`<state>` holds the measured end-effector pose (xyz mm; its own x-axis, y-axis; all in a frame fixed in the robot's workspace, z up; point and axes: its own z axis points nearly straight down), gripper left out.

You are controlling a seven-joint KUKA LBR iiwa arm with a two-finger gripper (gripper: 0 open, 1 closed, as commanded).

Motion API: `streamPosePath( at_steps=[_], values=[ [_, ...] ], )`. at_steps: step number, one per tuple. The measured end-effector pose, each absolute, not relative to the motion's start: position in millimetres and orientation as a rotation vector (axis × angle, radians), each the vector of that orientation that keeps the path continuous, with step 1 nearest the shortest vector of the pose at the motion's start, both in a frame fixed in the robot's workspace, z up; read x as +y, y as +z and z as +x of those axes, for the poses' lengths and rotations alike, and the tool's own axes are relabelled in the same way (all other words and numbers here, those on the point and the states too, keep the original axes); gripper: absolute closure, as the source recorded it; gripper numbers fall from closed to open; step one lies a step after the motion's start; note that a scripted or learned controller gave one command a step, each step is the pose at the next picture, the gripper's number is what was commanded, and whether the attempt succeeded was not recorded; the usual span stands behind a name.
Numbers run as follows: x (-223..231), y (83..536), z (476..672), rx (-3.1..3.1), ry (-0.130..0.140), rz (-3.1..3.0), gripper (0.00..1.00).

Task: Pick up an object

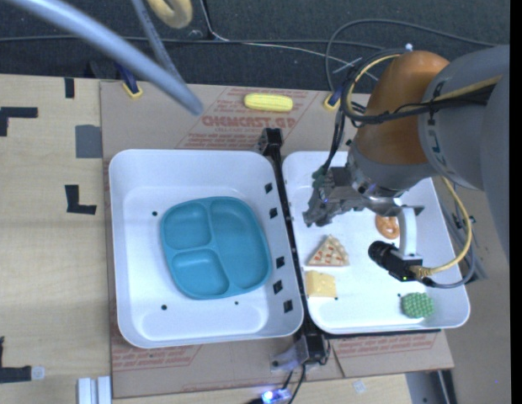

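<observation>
Over right bin, hand lowered above pizza slice, arm bent

Both bins are smooth white plastic with a slight sheen. The divided plate is smooth blue plastic. The worktop is matt wood-grain surface overlaid with matt brown cardboard. The arm's orange band is glossy.

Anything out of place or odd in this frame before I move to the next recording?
One thing: a yellow corn-like toy lies on the cardboard behind the bins, outside both. The rest looks orderly: the blue tray sits flat in the left bin, and the pizza slice, cheese and green piece lie in the right bin.
</observation>
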<state>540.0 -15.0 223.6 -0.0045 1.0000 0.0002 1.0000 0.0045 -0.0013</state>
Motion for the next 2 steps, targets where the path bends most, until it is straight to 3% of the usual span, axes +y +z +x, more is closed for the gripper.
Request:
streamPosePath(
  at_steps=[2],
  values=[
    [78,225,594.3,-2.227,-0.001,-2.215,1.0]
  ],
)
